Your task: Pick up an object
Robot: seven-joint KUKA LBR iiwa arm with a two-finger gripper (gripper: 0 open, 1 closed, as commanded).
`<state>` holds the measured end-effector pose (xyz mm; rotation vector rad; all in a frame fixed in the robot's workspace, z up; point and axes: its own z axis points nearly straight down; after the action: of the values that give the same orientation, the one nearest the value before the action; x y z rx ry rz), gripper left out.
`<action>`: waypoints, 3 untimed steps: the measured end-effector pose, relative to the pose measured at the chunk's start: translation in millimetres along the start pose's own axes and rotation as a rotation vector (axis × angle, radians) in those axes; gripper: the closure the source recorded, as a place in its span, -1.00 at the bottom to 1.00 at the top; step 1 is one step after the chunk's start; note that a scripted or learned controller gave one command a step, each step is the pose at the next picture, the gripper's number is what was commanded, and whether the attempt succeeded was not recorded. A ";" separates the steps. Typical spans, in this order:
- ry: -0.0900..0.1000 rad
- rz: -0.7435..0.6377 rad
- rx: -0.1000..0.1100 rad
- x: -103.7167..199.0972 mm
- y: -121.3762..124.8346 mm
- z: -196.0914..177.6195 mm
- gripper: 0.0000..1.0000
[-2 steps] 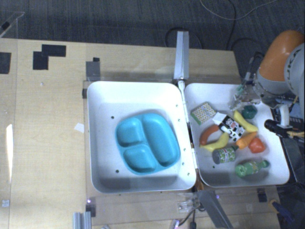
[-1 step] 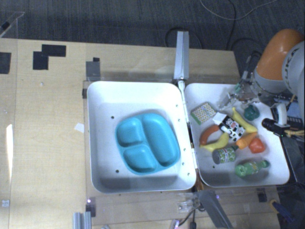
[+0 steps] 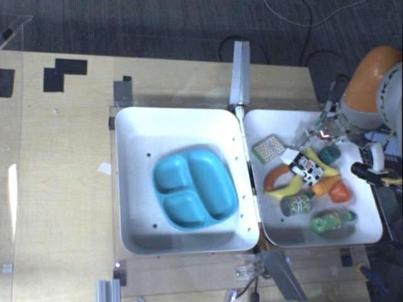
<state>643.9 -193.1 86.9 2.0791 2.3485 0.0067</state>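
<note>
Gripper (image 3: 325,129) hangs over right bin (image 3: 371,231) at its 1 o'clock corner, finger spread unreadable. Toy pile at bin centre: banana (image 3: 286,190), green bottle (image 3: 332,221). Blue tray (image 3: 194,188) in left bin (image 3: 135,168).

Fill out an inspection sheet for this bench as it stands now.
Surface: light wooden bench bearing two white bins side by side.
Job's things: right bin holds a pile of small toys, among them a green bottle, a yellow banana and a patterned green card.
Clutter: blue divided tray in the left bin.
Grippers: gripper low over the right bin's far edge, touching nothing visibly.
Cables: black cable looped on the dark floor.
Surroundings: black tape marks on the bench.
</note>
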 end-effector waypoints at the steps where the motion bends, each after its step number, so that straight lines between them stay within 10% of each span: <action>1: 0.002 -0.003 -0.004 1.7 2.4 -11.9 1.00; 2: 0.000 -0.028 0.002 43.8 28.3 -127.8 1.00; 3: 0.000 -0.028 0.002 43.8 28.2 -127.5 -1.00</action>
<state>665.7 -146.2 214.5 2.0469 2.3786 0.0037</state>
